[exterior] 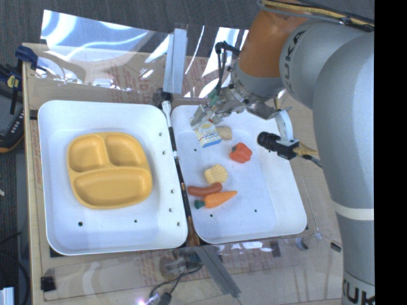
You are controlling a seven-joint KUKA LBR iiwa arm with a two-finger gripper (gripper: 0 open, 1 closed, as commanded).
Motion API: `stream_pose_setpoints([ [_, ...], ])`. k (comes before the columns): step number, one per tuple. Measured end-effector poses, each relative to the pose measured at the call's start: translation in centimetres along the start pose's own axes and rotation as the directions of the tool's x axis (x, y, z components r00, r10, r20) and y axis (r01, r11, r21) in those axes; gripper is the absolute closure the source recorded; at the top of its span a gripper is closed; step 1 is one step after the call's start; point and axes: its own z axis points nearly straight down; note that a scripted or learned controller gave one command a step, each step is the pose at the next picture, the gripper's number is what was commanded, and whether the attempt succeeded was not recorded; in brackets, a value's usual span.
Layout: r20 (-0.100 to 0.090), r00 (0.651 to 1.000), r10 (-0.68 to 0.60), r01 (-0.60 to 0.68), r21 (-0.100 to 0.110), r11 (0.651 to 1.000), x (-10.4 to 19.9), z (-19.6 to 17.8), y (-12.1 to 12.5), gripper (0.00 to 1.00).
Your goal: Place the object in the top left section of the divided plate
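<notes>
Two white bins sat side by side on your tabletop (38, 246). Your yellow divided plate (109, 169) lay in the left bin (95, 234). Over the right bin (280, 215), the claw (208, 114) hung at the far edge; whether it was open, you could not tell. A small blue-and-white carton (207, 134) sat just under it, beside a red pepper (240, 152), a corn piece (216, 173), a sausage (204, 189) and a carrot (219, 199).

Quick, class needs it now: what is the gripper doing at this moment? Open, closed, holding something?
Gripper: over the far end of the right bin, just above a small blue and white packet; open or closed cannot be told.
</notes>
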Motion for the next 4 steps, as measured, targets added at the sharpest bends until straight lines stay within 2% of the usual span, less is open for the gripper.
stream_pose_setpoints([
  [1, -0.002, 0.996, -0.089, 0.089, 0.003, 0.996, 9.5, 2.2, 0.3, 1.00],
  [2, -0.002, 0.998, -0.061, 0.061, -0.001, 0.998, 13.6, -3.8, 5.8, 1.00],
  [3, -0.001, 0.994, -0.109, 0.109, 0.003, 0.994, 19.8, 7.1, 7.4, 1.00],
  [4, -0.002, 0.930, -0.368, 0.368, 0.002, 0.930, 24.2, 9.0, 4.8, 1.00],
])
